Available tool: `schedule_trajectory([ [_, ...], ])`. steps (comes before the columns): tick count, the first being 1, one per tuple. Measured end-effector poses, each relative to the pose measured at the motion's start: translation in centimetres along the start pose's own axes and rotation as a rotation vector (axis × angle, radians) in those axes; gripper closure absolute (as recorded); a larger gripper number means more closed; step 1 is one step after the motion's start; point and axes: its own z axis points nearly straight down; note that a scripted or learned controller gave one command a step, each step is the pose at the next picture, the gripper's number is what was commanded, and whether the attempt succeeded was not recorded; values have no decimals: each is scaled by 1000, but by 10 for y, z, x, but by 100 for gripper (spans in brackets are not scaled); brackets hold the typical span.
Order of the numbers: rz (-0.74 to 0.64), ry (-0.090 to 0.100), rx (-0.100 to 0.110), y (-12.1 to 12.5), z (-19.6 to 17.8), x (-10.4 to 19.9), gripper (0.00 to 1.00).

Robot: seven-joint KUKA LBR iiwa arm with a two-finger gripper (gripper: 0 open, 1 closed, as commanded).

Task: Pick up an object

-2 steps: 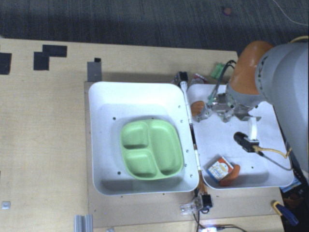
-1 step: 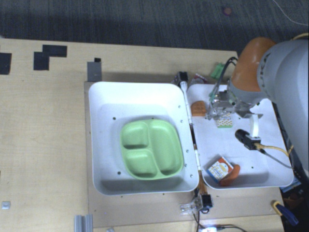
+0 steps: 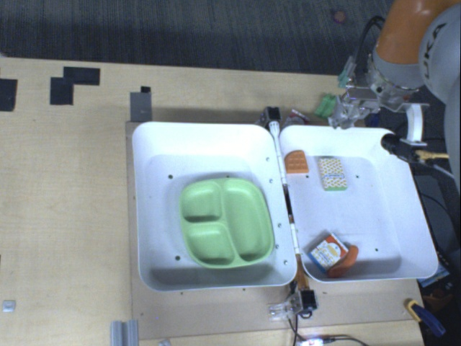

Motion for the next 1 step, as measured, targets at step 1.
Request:
schedule_trajectory([
  [1, 0, 0, 3, -1, 1, 0, 0],
])
